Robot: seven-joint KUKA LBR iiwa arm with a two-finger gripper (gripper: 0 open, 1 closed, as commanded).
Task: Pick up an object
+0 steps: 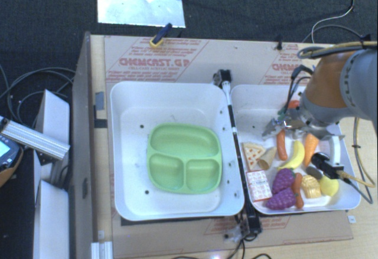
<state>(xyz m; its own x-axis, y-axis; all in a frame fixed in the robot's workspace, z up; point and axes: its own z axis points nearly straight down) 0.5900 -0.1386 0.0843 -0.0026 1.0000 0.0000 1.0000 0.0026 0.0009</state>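
White left bin (127, 134) contains a green divided plate (184, 158). Right bin (254, 104) contains assorted toy food (289, 175). Gripper (282, 125) finger state: cannot tell.

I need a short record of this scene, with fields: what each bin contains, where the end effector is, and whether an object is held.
left bin: a green divided plate
right bin: toy food, with a banana, a carrot, a sausage, purple grapes and a pizza slice
end effector: low over the right bin, just above the sausage
object held: cannot be told from this view
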